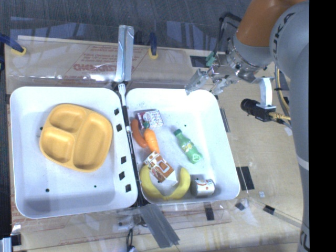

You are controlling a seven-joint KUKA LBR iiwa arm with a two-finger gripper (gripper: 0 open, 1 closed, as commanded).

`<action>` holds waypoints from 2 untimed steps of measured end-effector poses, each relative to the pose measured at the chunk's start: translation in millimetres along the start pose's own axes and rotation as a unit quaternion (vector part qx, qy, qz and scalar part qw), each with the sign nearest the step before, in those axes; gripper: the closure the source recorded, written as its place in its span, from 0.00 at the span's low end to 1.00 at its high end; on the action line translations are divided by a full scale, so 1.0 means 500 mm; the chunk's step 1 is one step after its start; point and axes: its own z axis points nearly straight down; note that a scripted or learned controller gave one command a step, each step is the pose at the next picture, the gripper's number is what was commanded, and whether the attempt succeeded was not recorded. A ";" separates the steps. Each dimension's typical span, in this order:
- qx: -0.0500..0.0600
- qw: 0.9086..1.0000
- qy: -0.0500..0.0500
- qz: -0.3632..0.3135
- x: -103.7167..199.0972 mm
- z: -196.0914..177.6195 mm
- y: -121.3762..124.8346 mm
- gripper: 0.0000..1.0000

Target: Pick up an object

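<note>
My gripper (205, 85) hangs above the far right rim of the right bin (223, 140), its fingers (192, 84) spread open with nothing between them. Below it in that bin lie a green bottle (188, 146), two orange carrots (145, 135), a small red and white packet (150, 118), a brown and white carton (160, 168), a yellow banana (167, 189) curled round the carton, and a small silver can (202, 187) in the near right corner. All of these lie well clear of the gripper, nearer the bin's front and left.
The left bin (26, 193) holds a yellow divided plate (76, 136). A metal bracket (125, 54) stands upright at the far end of the wall between the bins. Bare bench lies to the right of the right bin.
</note>
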 end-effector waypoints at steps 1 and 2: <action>0.000 0.999 0.000 -0.033 -0.037 0.193 -0.103 0.00; -0.002 0.999 0.000 -0.054 -0.081 0.390 -0.119 0.00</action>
